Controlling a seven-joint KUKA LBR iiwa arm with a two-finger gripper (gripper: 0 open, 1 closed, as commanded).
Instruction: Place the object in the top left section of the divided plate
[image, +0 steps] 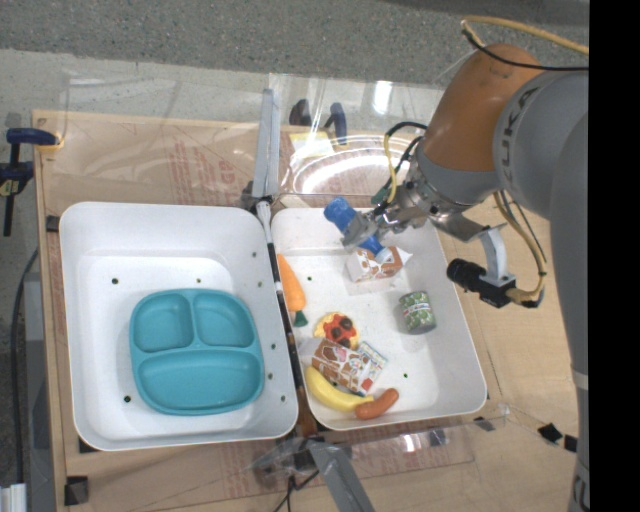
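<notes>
The teal divided plate (148, 385) lies in the left bin, with two small sections at the top and one wide section below. Its top left section (160, 324) holds nothing. My gripper (364, 236) hangs over the back of the right bin, just above a small white and brown carton (377, 266). A blue object (339, 213) sits right against the gripper's left side; I cannot tell whether it is gripped. The grey arm with its orange band (480, 90) comes in from the upper right.
The right bin (460, 340) also holds a carrot (291, 286) along its left wall, a green can (416, 312), a red and yellow toy (337, 328), a printed carton (350, 366), a banana (330, 391) and a sausage (376, 403). A ridge (271, 262) separates the bins.
</notes>
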